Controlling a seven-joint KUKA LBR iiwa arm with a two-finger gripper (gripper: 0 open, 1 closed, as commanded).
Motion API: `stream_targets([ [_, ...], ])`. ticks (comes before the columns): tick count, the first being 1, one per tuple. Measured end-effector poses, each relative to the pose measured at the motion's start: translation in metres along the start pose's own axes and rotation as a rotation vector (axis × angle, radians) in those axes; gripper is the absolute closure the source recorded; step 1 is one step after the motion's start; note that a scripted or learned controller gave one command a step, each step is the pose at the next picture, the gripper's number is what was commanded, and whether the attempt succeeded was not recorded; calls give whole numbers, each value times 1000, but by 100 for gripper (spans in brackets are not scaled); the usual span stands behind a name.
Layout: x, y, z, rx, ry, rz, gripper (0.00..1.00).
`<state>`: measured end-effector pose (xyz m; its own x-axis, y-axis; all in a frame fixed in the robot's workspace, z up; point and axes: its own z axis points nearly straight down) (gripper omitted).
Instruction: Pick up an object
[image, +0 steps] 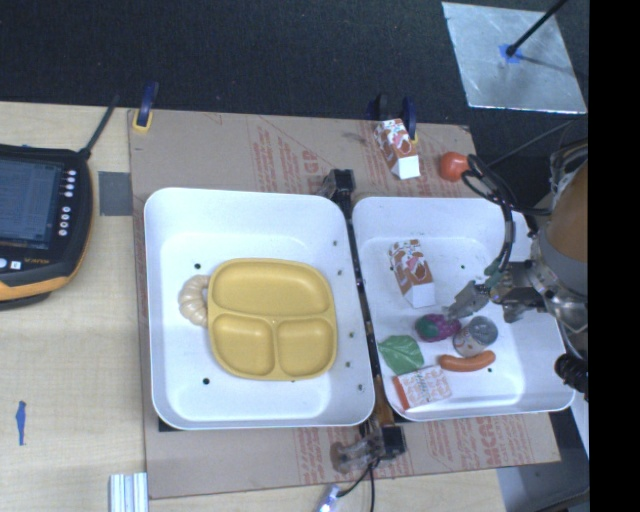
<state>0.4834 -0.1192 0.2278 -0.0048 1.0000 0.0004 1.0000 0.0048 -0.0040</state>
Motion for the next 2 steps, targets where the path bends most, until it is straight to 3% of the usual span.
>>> stream_targets([
  [1,5,37,137,1,0,-1,0],
  [2,6,7,137,1,0,-1,0],
])
